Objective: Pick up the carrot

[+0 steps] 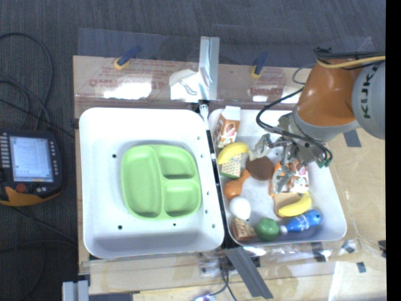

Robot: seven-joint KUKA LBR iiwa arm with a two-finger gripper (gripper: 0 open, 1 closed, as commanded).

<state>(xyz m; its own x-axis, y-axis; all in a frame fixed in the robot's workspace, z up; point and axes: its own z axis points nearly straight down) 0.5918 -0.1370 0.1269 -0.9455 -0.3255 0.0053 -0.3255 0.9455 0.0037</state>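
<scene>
The left bin [94, 168] holds one thing, a green tray [161, 180] with three compartments, lying flat near the middle.

The right bin [335, 215] is crowded. Along its left wall, from the far end toward the near one, sit a small carton [227, 127], a yellow lemon-like piece [232, 153], a brown round piece [259, 167], an orange piece [234, 187] and a white egg [240, 207]. At the near end lie a brown block [242, 229], a green ball [267, 229] and a blue bottle [302, 222] on its side. Just above the bottle a banana [294, 207] rests against a slice of bread [285, 199].

The arm [332, 99] reaches in over the far right corner of this bin, and the gripper [289, 162] hangs over the bin's middle, pointing down. Whether its fingers stand wide or narrow cannot be told; clutter and cabling hide them.

The carrot [276, 179] lies as a thin orange strip, roughly upright in the view, just right of the brown round piece and directly beneath the gripper, next to a printed packet [299, 179]. Whether the gripper touches it cannot be told.
</scene>
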